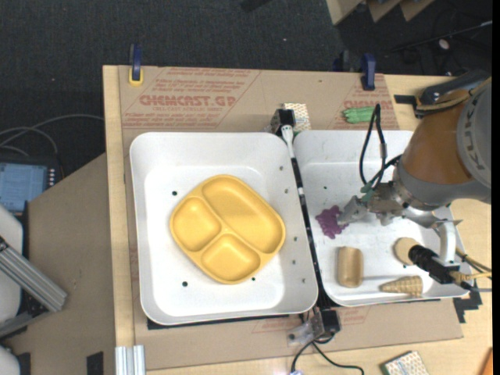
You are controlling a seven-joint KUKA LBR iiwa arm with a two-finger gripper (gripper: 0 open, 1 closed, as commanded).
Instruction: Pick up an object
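Observation:
The right bin [328, 158] holds a purple toy [330, 222] near its left wall, a tan cylinder [349, 266] in front of it, a waffle cone [402, 286] by the front edge and a round tan piece [405, 248]. My gripper [367, 208] hangs low over the right bin, just right of the purple toy and close to it. Nothing can be seen held in it. The grey and orange arm [441, 158] hides the bin's right part.
A yellow three-compartment plate [226, 226] lies in the middle of the left bin [152, 178]. A small green item [358, 116] sits on the bench behind the right bin. Black cables [367, 151] trail over that bin's back.

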